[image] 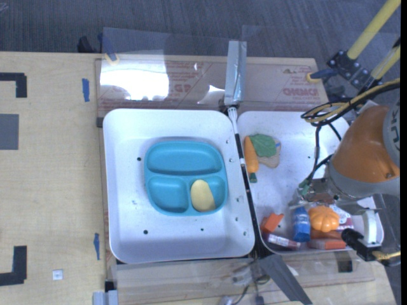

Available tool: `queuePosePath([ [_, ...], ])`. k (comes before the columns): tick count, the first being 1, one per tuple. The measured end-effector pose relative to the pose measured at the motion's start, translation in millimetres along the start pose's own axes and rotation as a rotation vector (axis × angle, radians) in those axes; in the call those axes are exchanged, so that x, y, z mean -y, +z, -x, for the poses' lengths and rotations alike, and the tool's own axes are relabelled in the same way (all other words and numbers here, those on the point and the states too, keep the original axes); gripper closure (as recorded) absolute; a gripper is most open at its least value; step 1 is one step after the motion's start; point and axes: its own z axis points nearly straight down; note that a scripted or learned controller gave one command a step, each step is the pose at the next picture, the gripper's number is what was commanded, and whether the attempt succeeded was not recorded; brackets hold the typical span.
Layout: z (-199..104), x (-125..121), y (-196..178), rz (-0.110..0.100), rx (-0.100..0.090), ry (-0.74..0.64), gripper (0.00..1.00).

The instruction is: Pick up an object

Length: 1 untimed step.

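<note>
Gripper (pixel 316 203) sits low over the clutter in the right bin's (pixel 289 129) near corner, beside a small orange pumpkin (pixel 324 219); its fingers are hidden, so open or closed is unclear.

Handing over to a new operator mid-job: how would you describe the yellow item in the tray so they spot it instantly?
Start at the left white bin. In it sits a blue divided tray. The pale yellow, egg-shaped item lies in its lower right compartment, the tray's sole content.

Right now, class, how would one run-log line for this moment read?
arm: over right bin | pile: bottle, pumpkin | left bin: blue tray, yellow piece | grasp: unseen
</note>
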Motion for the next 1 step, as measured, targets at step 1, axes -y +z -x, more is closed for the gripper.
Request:
queuePosePath([
  [1,4.6,6.4,11.9,-0.009,-0.004,0.024,1.00],
])
